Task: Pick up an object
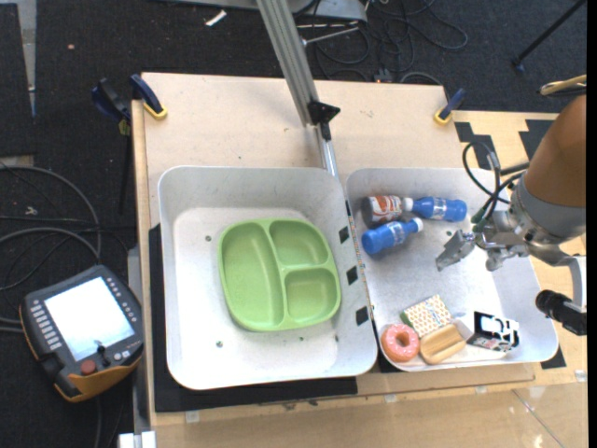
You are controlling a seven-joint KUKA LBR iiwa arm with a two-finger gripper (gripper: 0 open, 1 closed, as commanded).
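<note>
Both white bins [187, 250] look like smooth matt plastic. The green divided plate [280, 273] is plastic too, with a soft sheen. The two blue bottles [392, 235] are glossy plastic, and the pink donut [402, 343] looks shiny, like a toy. The bench top [233, 119] is pale, matt wood. The gripper [471, 250] is dull grey metal.

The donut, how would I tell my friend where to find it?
Look in the right bin, at its front edge nearest the camera. The donut lies leftmost in a row, beside a tan bread roll. It alone is a pink ring with a hole.
</note>
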